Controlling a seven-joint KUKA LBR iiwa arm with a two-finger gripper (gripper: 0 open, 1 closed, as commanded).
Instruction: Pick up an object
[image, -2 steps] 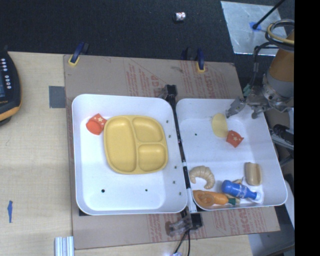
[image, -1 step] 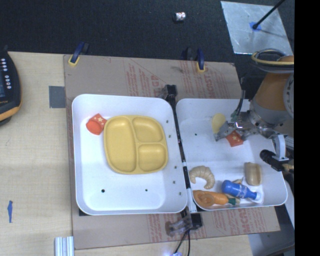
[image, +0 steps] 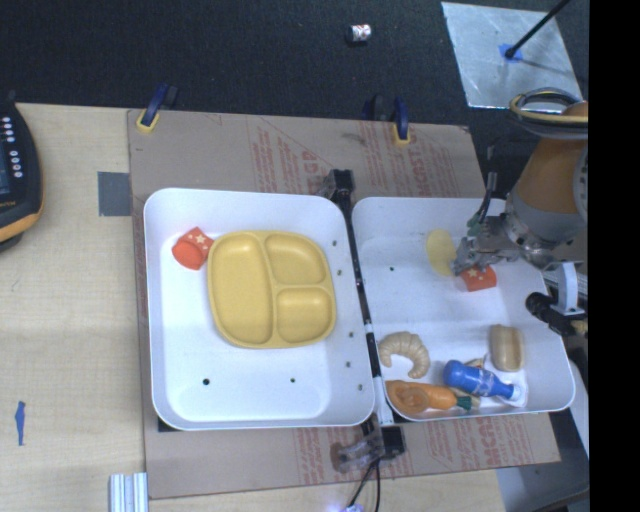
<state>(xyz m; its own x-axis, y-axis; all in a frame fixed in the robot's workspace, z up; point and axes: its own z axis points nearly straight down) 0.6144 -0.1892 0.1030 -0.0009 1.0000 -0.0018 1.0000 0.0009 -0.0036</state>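
While the grey arm with its orange band (image: 548, 180) reaches in over the right bin's far right corner, its gripper (image: 474, 258) hangs low just above a small red-orange block (image: 480, 279) lying on the bin floor near the right wall. Whether the gripper touches the block, or how it stands, cannot be told at this size. Just left of the gripper rests a pale yellow, rounded, smooth piece (image: 439, 251).

Along the near edge of the right shallow white plastic bin (image: 400, 225) lie a tan, curved croissant-shaped toy (image: 404, 351), an orange carrot-like piece on a small orange dish (image: 423, 397), a glossy blue-and-white bottle on its side (image: 482, 382), and a beige bread-like lump (image: 506, 348) toward the right wall.

The left white bin (image: 240, 405) holds a smooth yellow plastic tray with three compartments (image: 271, 288) at its middle, and a red strawberry-shaped toy (image: 191, 248) touching the tray's far left corner.

Both bins sit on a brown cardboard sheet (image: 300, 150) clamped to the pale wood counter (image: 60, 330).
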